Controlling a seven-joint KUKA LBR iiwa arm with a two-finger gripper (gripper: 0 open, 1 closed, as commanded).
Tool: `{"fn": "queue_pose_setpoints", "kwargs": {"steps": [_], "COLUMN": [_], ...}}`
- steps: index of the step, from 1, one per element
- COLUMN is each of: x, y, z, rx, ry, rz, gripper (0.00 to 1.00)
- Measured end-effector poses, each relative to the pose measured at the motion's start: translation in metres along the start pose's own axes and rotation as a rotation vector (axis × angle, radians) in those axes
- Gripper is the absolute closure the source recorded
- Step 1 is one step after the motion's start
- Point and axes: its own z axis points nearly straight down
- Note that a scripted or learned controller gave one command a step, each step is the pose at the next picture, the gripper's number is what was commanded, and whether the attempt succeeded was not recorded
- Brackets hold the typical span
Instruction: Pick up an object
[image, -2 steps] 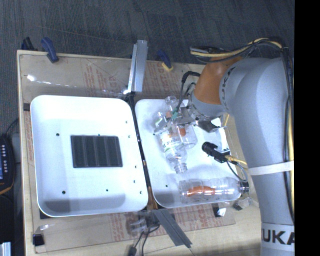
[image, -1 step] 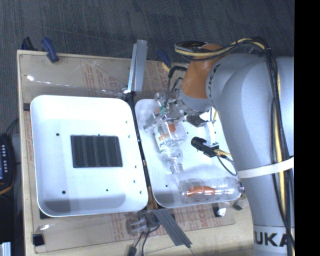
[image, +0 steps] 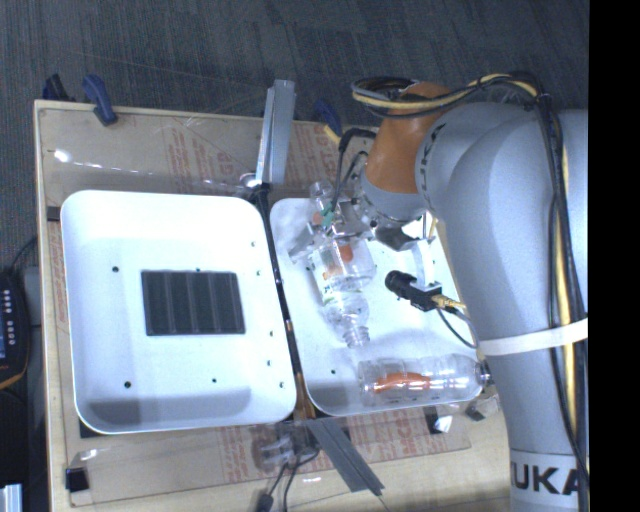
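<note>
in the camera view the hand (image: 331, 220) is down at the far end of the right bin (image: 312, 352), right at the upper end of a clear plastic bottle (image: 343, 285) that lies slantwise on the bin floor. glare and clutter there mean i cannot tell whether the hand is wide, narrow or holding anything. a second clear bottle (image: 415, 378) lies along the near wall, apart from the first. the left bin (image: 100, 250) has a dark slatted panel (image: 192, 302) in its floor. the likely trouble: the bottle looks smooth, round and light, so an off-centre close could roll it toward the wall, and a grip near one end could let it swing and slip on lifting.
</note>
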Motion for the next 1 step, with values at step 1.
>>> {"fn": "queue_pose_setpoints", "kwargs": {"steps": [1], "x": [0.0502], "y": [0.0184], "z": [-0.0829], "rx": [-0.004], "ry": [0.001], "rz": [-0.062], "gripper": [1.0]}}
